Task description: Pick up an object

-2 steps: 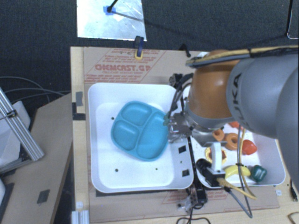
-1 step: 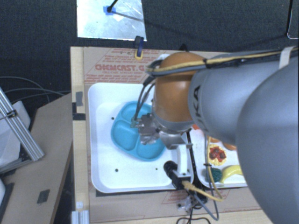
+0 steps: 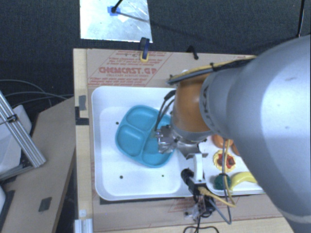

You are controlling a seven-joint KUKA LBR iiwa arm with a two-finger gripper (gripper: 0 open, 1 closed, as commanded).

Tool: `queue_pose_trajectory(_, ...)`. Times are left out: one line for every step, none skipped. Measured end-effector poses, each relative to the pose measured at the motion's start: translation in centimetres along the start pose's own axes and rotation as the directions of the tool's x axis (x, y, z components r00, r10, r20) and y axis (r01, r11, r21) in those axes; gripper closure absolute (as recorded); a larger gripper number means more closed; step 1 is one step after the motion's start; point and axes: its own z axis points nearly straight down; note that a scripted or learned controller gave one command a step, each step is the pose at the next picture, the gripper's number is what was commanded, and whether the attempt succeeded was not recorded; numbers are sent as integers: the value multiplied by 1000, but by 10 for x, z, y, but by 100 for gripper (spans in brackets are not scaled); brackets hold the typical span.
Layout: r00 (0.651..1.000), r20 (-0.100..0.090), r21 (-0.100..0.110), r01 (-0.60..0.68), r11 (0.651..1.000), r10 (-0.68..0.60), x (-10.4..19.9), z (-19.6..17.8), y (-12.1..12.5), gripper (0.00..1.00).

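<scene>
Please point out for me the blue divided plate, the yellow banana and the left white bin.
blue divided plastic plate (image 3: 136,135): camera view, on its left compartment.
yellow banana (image 3: 241,179): camera view, on its curved middle.
left white bin (image 3: 136,184): camera view, on its bare floor.

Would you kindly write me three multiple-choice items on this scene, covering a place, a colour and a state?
1. Where does the divided plastic plate lie?
A. In the left shallow white bin
B. On the cardboard
C. On the dark floor

2. What colour is that plate?
A. Red
B. Blue
C. Green

3. How does the yellow toy banana sit?
A. Hanging from the tool
B. Standing on the plate
C. Lying in the right bin, partly hidden behind the grey arm

Answers: 1 A, the plate rests inside the left bin's walls. 2 B, it is plainly blue. 3 C, the banana lies low by the arm's edge.
</scene>
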Motion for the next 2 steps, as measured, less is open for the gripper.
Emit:
queue_pose_trajectory(1000, -2, -15, 3, 1000, -3, -32, -62, 67, 100)
queue_pose_trajectory(1000, -3, -8, 9, 1000, -9, -30, -69, 64, 100)
